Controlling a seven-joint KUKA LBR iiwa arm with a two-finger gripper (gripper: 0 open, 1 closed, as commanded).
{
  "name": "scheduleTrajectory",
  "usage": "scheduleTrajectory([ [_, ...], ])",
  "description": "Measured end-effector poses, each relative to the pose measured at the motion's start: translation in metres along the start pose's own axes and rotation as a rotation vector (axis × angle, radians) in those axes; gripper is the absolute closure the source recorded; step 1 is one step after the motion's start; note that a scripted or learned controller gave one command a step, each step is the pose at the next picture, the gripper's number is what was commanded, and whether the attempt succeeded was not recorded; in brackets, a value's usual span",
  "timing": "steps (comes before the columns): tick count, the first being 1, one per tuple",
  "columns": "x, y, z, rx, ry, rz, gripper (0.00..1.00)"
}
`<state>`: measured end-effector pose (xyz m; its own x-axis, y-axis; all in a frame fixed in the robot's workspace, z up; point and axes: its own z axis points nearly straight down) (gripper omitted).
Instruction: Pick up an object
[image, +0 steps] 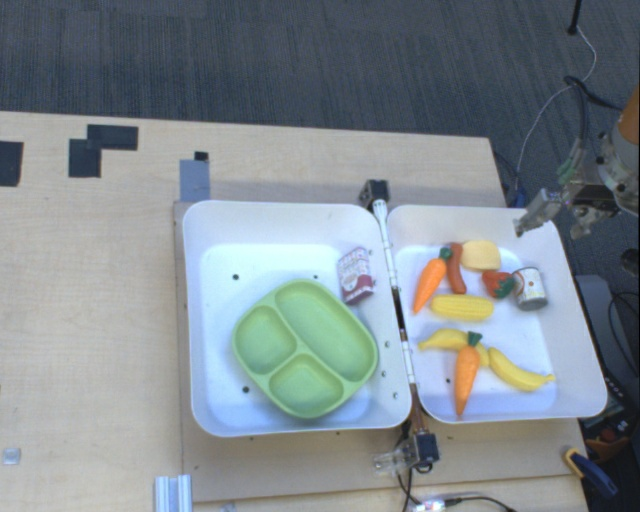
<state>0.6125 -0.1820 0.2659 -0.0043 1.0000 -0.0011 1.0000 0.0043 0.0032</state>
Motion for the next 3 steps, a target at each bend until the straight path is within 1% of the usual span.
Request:
scheduleTrajectory([
  [1,0.016,0.009,0.159,-0.003,0.008,-0.004,0.00],
  [2,0.015,0.010,0.148,-0.007,0.003,-0.006,1.00],
  [3,0.072,-0.066,0.039,-0.003,0.001,-0.001,1.00],
])
